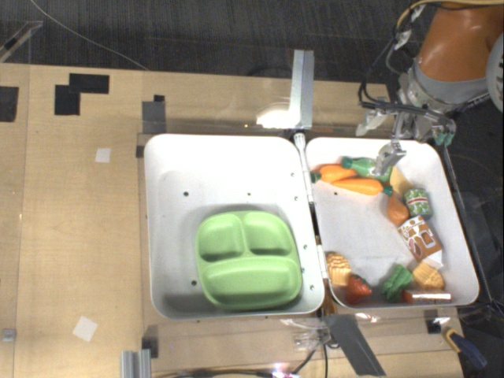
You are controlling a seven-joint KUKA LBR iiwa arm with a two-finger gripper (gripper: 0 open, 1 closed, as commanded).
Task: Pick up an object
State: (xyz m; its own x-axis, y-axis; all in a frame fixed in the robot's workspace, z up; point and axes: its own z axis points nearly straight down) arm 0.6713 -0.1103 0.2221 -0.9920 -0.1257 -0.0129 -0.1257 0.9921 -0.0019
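Observation:
The right bin [461, 235] holds several toy foods. Two orange carrots [356, 181] with a green top [361, 164] lie at its back. A green can [417, 201] and a brown-and-white packet [420, 239] lie along its right side. At the front are a corn cob [428, 275], a green pepper [396, 280], a red tomato [359, 290] and a tan pastry [339, 268]. My gripper [390, 160] hangs from the orange-banded arm [457, 42] over the bin's back edge, just right of the carrots' green top and above a yellow piece [398, 180].
The left bin [169, 179] holds a green divided plate [248, 258] at its front. A metal post [302, 93] stands behind the seam between the two bins. Cables loop around the wrist at the upper right. The wooden bench [71, 235] extends to the left.

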